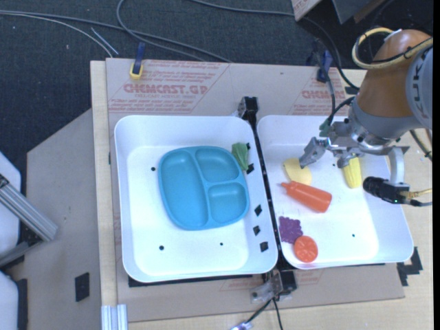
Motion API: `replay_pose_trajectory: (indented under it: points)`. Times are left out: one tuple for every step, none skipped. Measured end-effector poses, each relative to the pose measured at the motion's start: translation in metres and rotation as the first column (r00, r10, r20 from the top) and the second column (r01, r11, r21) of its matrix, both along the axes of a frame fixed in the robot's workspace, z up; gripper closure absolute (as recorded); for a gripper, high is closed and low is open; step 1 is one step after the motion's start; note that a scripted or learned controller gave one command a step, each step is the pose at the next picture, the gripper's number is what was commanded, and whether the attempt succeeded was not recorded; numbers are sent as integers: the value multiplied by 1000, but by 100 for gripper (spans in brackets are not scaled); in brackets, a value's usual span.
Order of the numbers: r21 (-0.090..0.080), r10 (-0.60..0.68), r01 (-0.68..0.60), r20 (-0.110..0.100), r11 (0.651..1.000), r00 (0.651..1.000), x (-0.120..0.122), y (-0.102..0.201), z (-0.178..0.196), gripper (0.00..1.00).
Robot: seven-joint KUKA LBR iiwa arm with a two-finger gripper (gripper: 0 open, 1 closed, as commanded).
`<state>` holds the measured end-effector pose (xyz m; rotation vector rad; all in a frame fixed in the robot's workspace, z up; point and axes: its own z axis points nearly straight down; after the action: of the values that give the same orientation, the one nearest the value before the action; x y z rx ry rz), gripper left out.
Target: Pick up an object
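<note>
Arm enters from the right, wrist bent down over the right bin. Gripper hangs low above the bin's upper part, fingers spread, nothing between them. Corn lies just beside the right finger; yellow piece under the left finger. Carrot near, below. Grapes and orange at the lower edge. Blue tray in the left bin.

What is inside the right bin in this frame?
The right bin holds an orange carrot, a purple grape bunch, an orange round piece, a corn cob and a pale yellow piece, partly covered by the hand.
</note>
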<state>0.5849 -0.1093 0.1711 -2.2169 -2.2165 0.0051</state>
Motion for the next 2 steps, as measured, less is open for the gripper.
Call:
replay_pose_trajectory:
  points:
    - [-1, 0, 0, 1, 1000, 1000, -1, -7, -46, 0]
    - [0, 0, 0, 2, 1000, 1000, -1, -7, -88, 0]
